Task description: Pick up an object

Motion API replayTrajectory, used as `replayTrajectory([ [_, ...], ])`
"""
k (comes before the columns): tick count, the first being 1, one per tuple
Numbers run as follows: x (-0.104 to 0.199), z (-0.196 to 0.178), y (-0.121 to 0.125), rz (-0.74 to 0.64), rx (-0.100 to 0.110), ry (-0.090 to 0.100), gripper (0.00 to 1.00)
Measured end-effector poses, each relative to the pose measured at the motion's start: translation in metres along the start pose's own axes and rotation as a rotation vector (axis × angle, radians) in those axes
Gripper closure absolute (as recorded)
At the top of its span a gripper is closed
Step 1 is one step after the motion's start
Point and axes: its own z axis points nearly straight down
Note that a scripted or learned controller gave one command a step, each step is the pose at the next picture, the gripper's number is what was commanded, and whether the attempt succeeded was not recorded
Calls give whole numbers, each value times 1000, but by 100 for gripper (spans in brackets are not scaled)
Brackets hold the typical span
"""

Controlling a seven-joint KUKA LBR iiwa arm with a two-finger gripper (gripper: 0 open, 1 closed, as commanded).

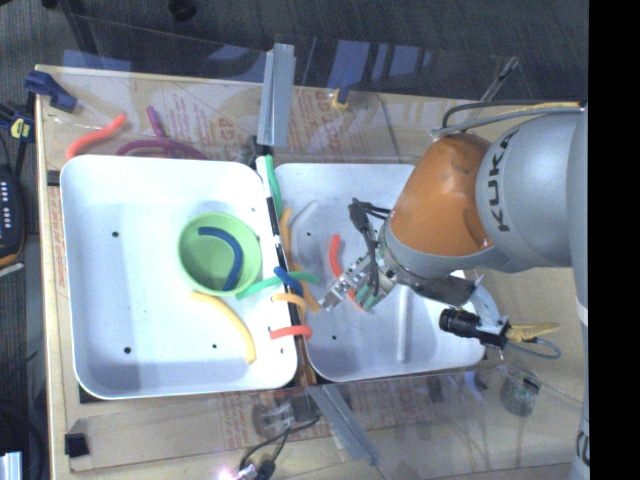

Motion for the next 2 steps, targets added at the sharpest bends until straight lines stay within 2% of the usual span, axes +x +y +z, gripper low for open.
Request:
replayTrajectory([
  [1, -39, -106, 33, -210, -3, -6, 100],
  [2, -38, -45, 59, -391, -1, -3, 100],
])
